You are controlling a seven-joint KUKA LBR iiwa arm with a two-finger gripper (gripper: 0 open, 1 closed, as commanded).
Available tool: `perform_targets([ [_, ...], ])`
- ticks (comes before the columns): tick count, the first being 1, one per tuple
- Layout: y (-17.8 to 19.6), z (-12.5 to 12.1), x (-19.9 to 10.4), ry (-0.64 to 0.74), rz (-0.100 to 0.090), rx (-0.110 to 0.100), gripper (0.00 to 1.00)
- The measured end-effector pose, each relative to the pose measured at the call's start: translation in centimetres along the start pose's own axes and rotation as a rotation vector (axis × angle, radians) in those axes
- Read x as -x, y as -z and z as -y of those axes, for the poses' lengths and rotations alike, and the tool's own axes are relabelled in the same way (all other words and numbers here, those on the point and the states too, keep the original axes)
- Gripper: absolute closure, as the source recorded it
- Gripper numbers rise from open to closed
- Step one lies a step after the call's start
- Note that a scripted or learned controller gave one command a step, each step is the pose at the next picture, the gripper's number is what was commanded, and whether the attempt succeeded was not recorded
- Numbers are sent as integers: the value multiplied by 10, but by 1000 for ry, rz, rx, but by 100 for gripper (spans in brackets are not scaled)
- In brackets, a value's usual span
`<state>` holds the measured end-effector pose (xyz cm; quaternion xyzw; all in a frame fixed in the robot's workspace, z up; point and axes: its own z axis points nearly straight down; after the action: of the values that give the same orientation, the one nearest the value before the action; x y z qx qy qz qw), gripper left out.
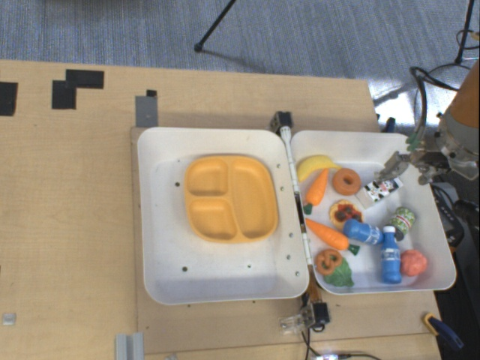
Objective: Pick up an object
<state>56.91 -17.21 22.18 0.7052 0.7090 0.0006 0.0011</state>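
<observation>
Tool (396,172) of the grey arm (459,130) hangs over the upper right part of the right bin (442,276), entering from the view's right; whether it is released or clenched cannot be told from this angle, and nothing is seen grasped in it. Just beside its tip, toward the view's lower left, lies a small white-and-black packet (380,190), close enough that touching or apart cannot be decided. A brown doughnut (346,180) sits a little farther left of the tool, and beyond it an orange carrot (316,188) leans against a yellow banana (313,166) near the bin's left wall. Below the tool, near the bin's middle, are a small round pastry with red filling (346,213), a second carrot (327,234) and a blue bottle lying on its side (363,233). Lower still stand another blue bottle with a white cap (390,257), a green-and-white can (403,221) just beside it, and a pink ball-shaped toy (413,262) in the corner nearest the view's bottom right. A green leafy piece (341,276) and a brown round toy (328,260) rest at the bottom left of that bin. Well away from the tool, to the view's left, the left bin (161,276) carries an orange divided plate (229,198). Both bins sit on the tan surface (67,223).
</observation>
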Motion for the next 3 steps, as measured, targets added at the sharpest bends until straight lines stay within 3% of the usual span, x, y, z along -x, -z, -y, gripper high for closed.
perform_targets([
  [1,-133,31,3,352,5,9,0],
  [2,-131,-95,35,522,-2,-7,0],
  [3,-134,-97,39,728,-5,-17,0],
])
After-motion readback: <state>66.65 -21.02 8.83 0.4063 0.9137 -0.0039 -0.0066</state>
